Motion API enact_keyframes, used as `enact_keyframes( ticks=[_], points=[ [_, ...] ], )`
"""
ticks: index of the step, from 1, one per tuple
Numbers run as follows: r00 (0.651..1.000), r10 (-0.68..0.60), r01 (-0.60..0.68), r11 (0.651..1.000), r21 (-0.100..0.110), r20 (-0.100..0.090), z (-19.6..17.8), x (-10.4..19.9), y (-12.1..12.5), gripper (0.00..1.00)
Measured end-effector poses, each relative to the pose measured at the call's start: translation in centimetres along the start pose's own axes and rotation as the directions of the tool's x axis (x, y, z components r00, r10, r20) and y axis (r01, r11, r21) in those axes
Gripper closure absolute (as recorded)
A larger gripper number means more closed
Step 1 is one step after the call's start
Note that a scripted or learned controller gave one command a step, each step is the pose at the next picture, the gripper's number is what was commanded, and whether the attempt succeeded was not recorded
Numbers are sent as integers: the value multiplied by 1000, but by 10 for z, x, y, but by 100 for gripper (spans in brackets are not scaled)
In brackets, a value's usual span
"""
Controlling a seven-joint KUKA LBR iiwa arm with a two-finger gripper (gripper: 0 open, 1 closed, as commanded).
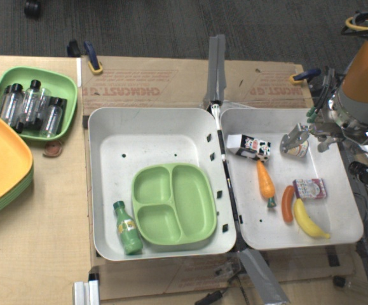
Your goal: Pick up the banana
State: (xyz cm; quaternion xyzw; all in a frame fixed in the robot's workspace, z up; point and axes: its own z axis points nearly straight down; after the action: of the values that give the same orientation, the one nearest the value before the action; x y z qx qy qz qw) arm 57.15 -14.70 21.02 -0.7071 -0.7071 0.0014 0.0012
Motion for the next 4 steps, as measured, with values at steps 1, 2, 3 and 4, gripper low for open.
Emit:
enact_keyframes(
  ticks=[1, 2, 3, 4],
  points=[
    [1000, 1, -1, 1000, 2, 0, -8, -1, 0, 100],
    [956, 295, -295, 956, -2, 1, -67, 10, 37, 100],
    [999, -42, 42, 999, -3, 2, -77, -69, 27, 100],
    [999, -38, 38, 999, -4, 2, -115, -75, 59, 100]
  ],
)
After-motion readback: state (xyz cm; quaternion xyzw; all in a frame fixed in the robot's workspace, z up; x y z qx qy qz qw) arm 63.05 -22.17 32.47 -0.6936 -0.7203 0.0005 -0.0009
